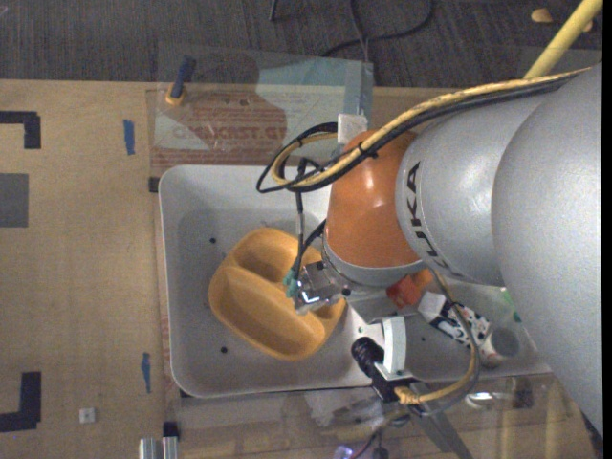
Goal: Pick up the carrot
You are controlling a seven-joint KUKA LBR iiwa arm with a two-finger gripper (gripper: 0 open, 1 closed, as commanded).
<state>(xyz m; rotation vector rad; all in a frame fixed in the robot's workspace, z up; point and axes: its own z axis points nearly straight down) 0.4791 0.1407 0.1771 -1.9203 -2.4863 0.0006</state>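
Carrot (413,288): small orange-red bit, mostly hidden beneath the arm (459,199)

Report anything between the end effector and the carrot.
Nothing visible does. The end effector hangs over the yellow object; an orange bit, likely the carrot, lies beside it, mostly hidden under the arm's wrist.

We are looking down on a pale wooden bench top (76,285) that is carrying black corner marks (23,127), short strips of blue tape (128,137) and a grey square patch (12,200) near its left edge. Beyond the bench, a dark grey carpeted floor (143,17) is running along the top of the view, with a black cable (387,3) looping across it. Even, soft light is falling over everything, casting hardly any shadow.
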